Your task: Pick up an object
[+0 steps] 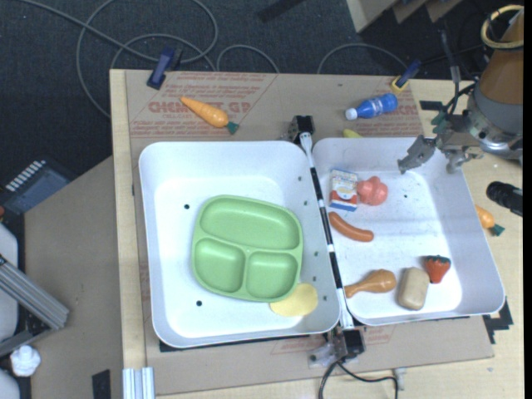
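I am looking down on the bench and the gripper [434,150] is hanging over the far right corner of the right bin [465,223], just inside its far rim. Its two fingers [413,158] are standing apart, spread wide, with nothing between them.

Nothing pickable is lying under the jaws. The nearest things are sitting toward the bin's left wall: a small white carton [344,188] with a red and blue print, and a pink toy [373,191] touching its right side. Both are lying well to the left of the spread fingers and nearer to me. Just below them a sausage [352,228] is lying at a slant beside the left wall. Along the near edge of the right bin I am seeing a drumstick [371,283], a tan bread roll [413,288] just beside it, and a strawberry [437,267] touching the roll's upper right.

The left bin [166,189] is carrying a green divided plate [247,247] in its middle, and a yellow piece [294,302] is lying against the plate's near right corner.

Outside the bins, on the bench, a carrot [207,112] is lying beyond the left bin's far edge and a blue bottle [373,106] is lying beyond the right bin's far edge, left of the gripper.
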`<state>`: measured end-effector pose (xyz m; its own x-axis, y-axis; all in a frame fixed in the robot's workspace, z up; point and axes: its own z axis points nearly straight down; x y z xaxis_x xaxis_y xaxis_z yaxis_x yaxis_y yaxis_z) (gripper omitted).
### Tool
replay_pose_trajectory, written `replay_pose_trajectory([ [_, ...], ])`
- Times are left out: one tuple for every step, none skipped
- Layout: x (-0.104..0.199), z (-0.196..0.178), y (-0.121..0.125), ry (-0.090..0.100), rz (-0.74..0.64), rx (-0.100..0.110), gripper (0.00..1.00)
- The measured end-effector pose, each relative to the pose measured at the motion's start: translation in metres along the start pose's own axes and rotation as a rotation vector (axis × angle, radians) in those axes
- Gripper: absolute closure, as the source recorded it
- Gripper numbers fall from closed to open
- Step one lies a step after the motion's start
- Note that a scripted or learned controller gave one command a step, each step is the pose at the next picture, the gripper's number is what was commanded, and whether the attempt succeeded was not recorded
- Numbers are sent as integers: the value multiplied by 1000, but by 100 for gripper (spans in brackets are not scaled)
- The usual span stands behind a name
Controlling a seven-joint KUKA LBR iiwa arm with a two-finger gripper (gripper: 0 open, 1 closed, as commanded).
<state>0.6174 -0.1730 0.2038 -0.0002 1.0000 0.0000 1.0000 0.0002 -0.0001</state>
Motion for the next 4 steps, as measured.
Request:
replay_pose_trajectory([
  [70, 78, -31, 2, -1, 3, 0],
  [52, 114, 41, -2, -1, -8, 0],
  [60, 114, 28, -3, 1, -13, 0],
  [62, 103, 29, 0, 0, -15, 100],
])
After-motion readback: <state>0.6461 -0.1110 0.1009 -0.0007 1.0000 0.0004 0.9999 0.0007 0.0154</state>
